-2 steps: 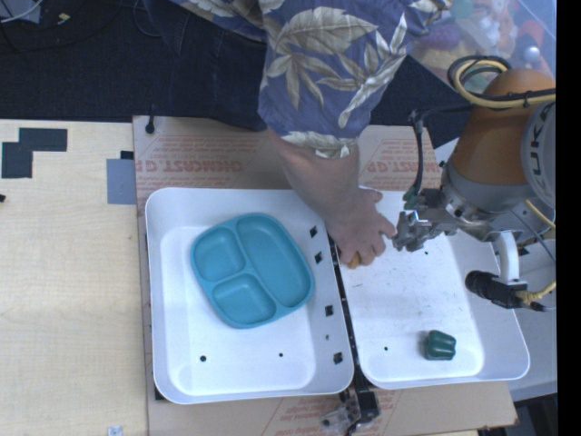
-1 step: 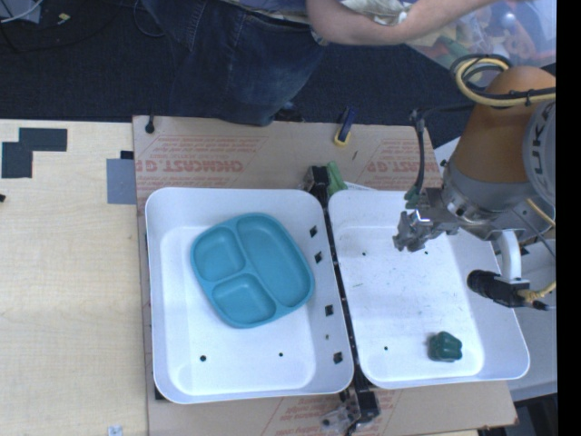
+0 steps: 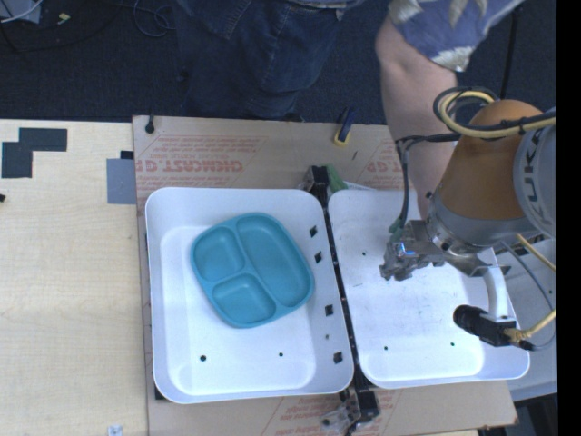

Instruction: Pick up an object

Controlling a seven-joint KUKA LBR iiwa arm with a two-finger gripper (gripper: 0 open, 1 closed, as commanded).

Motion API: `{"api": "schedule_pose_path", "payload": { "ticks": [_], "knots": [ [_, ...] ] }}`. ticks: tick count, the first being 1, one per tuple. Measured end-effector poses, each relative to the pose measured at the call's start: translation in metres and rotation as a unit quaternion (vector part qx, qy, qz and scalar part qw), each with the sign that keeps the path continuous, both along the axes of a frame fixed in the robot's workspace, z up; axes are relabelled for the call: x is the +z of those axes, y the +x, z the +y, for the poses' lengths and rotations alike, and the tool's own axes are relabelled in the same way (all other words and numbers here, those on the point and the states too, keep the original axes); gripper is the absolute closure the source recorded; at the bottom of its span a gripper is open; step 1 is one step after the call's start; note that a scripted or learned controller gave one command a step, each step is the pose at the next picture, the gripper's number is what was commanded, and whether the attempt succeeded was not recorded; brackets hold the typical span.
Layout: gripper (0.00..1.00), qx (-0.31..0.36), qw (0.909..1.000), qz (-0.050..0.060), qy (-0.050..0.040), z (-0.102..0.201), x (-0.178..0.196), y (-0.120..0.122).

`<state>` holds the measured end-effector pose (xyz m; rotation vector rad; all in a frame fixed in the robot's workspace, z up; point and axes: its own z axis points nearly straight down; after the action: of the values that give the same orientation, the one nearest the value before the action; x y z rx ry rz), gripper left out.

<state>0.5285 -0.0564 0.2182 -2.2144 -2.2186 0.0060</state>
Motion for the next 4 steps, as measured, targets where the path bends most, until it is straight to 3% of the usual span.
{"api": "schedule_pose_path", "payload": {
  "ticks": [1,2,3,4],
  "knots": [
    [1.0,0.0,1.0,-0.002,-0.0005,0.006,0.012,-0.007],
    [1.0,-0.001,1.0,-0.001,-0.0009,0.003,0.001,-0.007],
    [1.0,-0.001,1.0,-0.002,-0.001,-0.005,0.004,0.003],
    [1.0,0.0,1.0,-0.003,-0.0006,-0.001,0.019,-0.006]
  ]
}}
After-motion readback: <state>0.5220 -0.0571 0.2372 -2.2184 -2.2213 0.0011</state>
